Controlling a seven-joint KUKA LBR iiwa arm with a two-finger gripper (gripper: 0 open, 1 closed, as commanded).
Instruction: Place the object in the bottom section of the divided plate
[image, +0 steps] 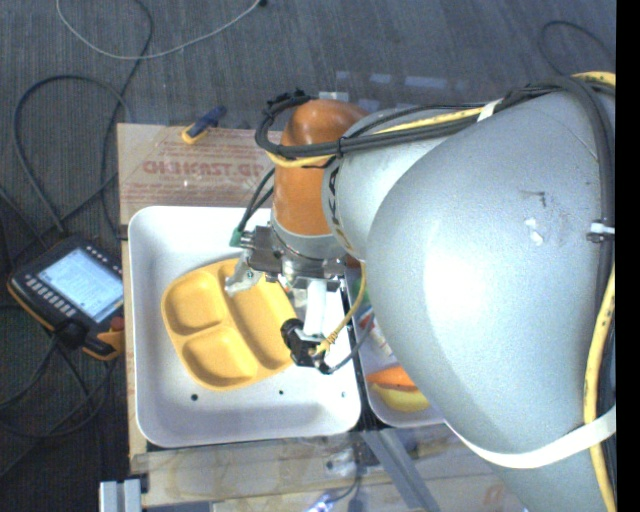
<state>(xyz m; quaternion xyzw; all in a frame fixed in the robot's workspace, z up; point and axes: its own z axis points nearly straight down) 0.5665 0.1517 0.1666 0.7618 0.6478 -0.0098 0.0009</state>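
Note:
A yellow divided plate (215, 330) lies tilted in the left white bin (160, 400), with its sections bare. My gripper (252, 276) hangs over the plate's upper right rim, under the orange wrist band. The large grey arm covers most of the right side. An orange and yellow object (398, 388) peeks out from under the arm in the right bin (385, 412). No object is seen held.
A teach pendant (70, 292) with a lit screen lies on the floor left of the bench. A cardboard sheet (190, 170) sits behind the left bin, with a small blue and yellow tool (203, 122) at its far edge. Cables run across the floor.

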